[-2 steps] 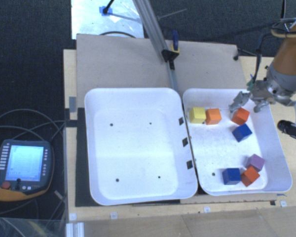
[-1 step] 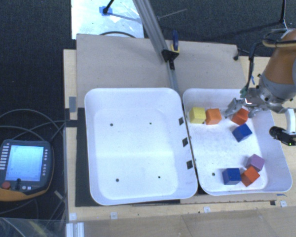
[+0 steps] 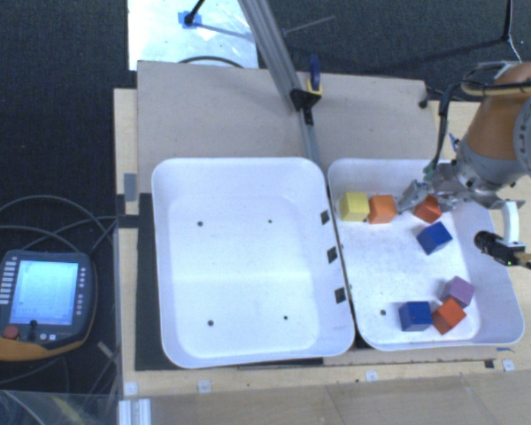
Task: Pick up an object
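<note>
Arm: the grey arm point(image 3: 504, 140) with its orange band is seen reaching in from the right of the frame, over the upper part of the right bin point(image 3: 491, 321).
Gripper: the gripper point(image 3: 427, 200) is placed low at a red-orange block point(image 3: 428, 209), in the upper middle of that bin.
Jaws: how far they stand apart cannot be told, and a hold on the block cannot be confirmed.
Neighbours: an orange block point(image 3: 382, 209) and a yellow block point(image 3: 354, 206) lie just to the left, touching each other; a blue block point(image 3: 434, 237) lies just below.
Other candidates: a purple block point(image 3: 460, 289), another orange block point(image 3: 449, 315) and a second blue block point(image 3: 415, 315) are clustered at the lower right.
Left bin: the left bin point(image 3: 173, 184) is passed over for this step.
Advice: the red-orange block should be centred between the fingers before closing, the orange neighbour should not be nudged, and the lift should be made straight up.
</note>
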Controlling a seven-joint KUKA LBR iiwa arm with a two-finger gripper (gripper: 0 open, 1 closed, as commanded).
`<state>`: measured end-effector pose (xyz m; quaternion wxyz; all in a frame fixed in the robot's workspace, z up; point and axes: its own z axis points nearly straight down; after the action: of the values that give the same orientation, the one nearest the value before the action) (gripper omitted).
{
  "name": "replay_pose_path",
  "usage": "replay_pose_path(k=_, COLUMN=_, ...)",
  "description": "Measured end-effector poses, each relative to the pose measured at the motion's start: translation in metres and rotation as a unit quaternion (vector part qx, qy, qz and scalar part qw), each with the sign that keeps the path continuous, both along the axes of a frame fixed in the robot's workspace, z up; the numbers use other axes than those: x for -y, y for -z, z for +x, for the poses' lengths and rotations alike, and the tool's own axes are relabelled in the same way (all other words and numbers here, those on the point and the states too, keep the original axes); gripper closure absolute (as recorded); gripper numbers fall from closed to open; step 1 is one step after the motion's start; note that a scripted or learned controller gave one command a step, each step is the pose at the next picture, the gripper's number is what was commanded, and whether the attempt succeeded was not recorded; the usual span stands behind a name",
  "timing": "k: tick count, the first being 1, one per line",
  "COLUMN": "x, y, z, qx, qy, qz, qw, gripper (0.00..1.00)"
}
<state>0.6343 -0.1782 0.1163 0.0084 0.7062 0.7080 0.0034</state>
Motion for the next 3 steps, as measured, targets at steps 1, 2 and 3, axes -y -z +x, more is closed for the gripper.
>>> replay_pose_path(k=1, x=0.001, y=-0.011, z=0.002, qx=0.003, qy=-0.001, qz=-0.0017, qw=1.0000, gripper=1.00)
replay_pose_path(k=2, x=0.002, y=-0.077, z=0.005, qx=-0.004, qy=-0.001, qz=0.0020, qw=1.0000, gripper=1.00)
replay_pose_path(k=3, x=0.003, y=-0.132, z=0.007, qx=-0.004, qy=-0.002, qz=0.0020, qw=1.0000, gripper=1.00)
